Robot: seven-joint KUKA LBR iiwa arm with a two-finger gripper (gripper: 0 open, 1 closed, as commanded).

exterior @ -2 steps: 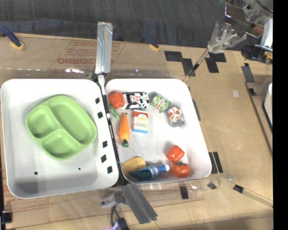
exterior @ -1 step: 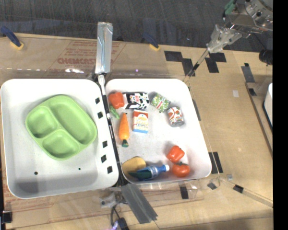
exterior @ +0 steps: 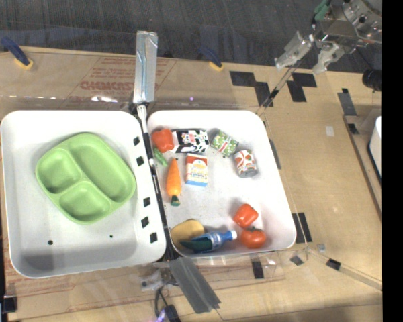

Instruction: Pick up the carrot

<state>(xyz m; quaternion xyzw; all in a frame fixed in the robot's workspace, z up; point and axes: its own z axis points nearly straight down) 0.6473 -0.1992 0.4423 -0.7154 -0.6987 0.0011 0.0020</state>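
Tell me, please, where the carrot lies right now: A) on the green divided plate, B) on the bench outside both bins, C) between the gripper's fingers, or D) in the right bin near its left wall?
D: the carrot lies on the floor of the right bin, close to its left wall, beside the small orange-and-white carton.

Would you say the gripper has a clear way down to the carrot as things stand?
Probably yes. The carrot lies uncovered near the right bin's left wall, with a small carton close beside it. The open gripper hangs above the bench, outside the bin.
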